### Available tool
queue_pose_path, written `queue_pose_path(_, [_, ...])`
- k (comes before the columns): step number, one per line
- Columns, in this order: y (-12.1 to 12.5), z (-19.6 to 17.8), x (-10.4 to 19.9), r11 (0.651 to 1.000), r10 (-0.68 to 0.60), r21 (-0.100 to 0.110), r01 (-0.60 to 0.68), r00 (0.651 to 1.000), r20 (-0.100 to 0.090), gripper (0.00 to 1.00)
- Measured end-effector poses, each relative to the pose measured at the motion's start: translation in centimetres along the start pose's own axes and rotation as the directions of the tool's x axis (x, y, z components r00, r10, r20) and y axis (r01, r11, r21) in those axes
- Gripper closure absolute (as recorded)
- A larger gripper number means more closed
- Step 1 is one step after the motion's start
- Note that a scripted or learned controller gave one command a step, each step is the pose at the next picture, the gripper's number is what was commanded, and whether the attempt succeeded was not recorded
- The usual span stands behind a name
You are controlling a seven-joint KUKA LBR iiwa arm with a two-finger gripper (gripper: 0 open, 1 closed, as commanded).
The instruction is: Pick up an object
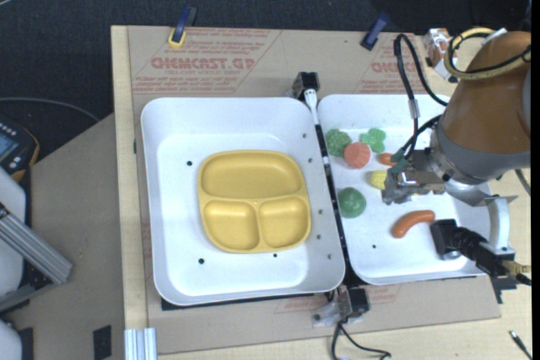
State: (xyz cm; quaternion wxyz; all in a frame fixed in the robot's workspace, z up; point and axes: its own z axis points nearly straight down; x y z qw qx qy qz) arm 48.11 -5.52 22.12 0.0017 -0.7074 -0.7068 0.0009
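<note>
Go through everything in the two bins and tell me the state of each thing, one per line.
Yellow divided tray: upright in the left bin, compartments bare.
Sausage: lying flat in the right bin.
Red ball: resting, touching green pieces.
Green ball: resting apart.
Gripper: low over the right bin, by a small yellow piece.

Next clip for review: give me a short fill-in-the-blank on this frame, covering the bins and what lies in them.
1. The yellow tray with three compartments lies in the ____ bin as the camera sees it.
2. The sausage in the right bin is ____ in colour.
3. The gripper is over the ____ bin.
4. The round ball between the green pieces is ____.

Missing words: left; orange; right; red
</note>
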Motion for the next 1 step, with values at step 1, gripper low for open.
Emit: queue_pose_path(1, [1.18,-1.33,-0.73,1.000,-0.001,-0.007,0.001,1.000,0.002,1.00])
